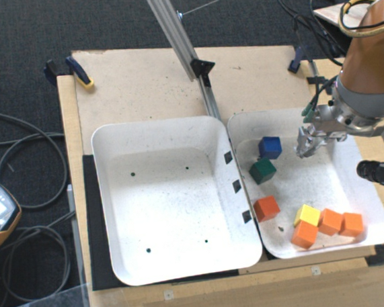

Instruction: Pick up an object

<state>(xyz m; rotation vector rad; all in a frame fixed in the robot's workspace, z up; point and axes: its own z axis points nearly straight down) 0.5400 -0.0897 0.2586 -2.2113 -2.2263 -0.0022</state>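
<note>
The blocks in the right-hand bin (355, 167) look like small, stiff cubes, probably light wood or plastic. Their smooth painted faces could slip a little, but nothing about them seems fragile. Each is best taken across two opposite flat faces, not corner to corner.

The tool (305, 144) hangs over the upper middle of that bin, and whether it is apart or together cannot be told from this slant; nothing is seen clamped in it.

The nearest candidate is the blue block (270, 147), just beside the tool on the side toward the other bin, apart from it. The green block (262, 170) sits a little nearer the camera than the blue one, close to it. The red-orange block (267, 208) lies further out, near the bin wall. The yellow block (308, 214) and three orange blocks (332, 222) cluster well apart from the tool at the bin's near edge, touching one another, which would crowd a grasp.
</note>
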